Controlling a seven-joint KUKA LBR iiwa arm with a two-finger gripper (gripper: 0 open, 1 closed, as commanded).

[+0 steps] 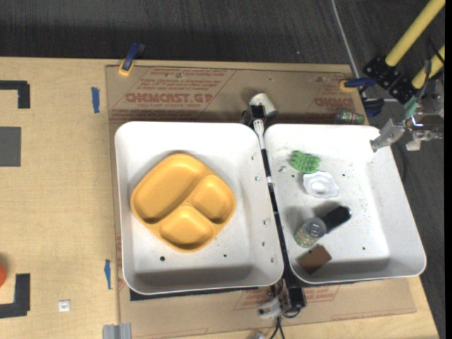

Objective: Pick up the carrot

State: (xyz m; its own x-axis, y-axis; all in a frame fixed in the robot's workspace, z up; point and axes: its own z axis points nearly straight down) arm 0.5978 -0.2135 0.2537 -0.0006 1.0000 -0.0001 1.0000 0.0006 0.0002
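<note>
Across both bins I am failing to tell which item is the carrot; an orange patch [2,274] at the bench's left edge may be it, so locating it should be coming first. The gripper [408,129] is hovering beside the right bin [402,210]; open or closed, I cannot tell. That bin is holding a green item [305,162], white cup [319,184], black object [334,216], can [309,232] and brown block [315,258]; the left bin [134,260] is holding a yellow divided tray [183,200].

I work in a robotics lab: my bench [56,189] carries blue tape marks [94,99], a clamped cardboard sheet [176,90] and two white bins [134,147] for grasping trials.
</note>
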